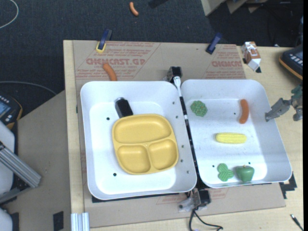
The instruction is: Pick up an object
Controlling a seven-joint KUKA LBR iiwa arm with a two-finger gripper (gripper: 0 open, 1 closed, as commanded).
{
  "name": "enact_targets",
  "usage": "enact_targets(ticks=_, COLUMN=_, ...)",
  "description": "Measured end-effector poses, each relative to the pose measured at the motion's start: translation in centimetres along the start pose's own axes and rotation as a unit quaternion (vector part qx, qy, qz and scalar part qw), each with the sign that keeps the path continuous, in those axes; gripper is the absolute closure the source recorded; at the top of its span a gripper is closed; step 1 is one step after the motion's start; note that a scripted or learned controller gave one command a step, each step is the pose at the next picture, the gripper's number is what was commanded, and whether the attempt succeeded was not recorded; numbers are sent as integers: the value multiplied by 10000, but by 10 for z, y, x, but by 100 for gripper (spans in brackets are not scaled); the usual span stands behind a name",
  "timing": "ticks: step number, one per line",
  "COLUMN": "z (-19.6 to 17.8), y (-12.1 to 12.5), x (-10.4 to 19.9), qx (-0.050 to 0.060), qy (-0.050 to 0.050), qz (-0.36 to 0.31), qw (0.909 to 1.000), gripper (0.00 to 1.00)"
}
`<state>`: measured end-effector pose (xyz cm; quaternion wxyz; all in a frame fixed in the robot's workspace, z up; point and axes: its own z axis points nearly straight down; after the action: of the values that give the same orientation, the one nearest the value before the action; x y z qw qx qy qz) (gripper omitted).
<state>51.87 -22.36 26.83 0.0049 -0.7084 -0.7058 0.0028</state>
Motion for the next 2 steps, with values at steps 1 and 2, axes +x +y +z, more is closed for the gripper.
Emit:
enact_targets(ticks=1, z=-6, y=2, x=1, qx=-56, qy=-17, qz=-17, qw=10000, gripper=0)
enact_targets(ticks=2, z=37, y=5, x=2, qx=-27, qy=-4, qz=-21, qw=10000, gripper=0)
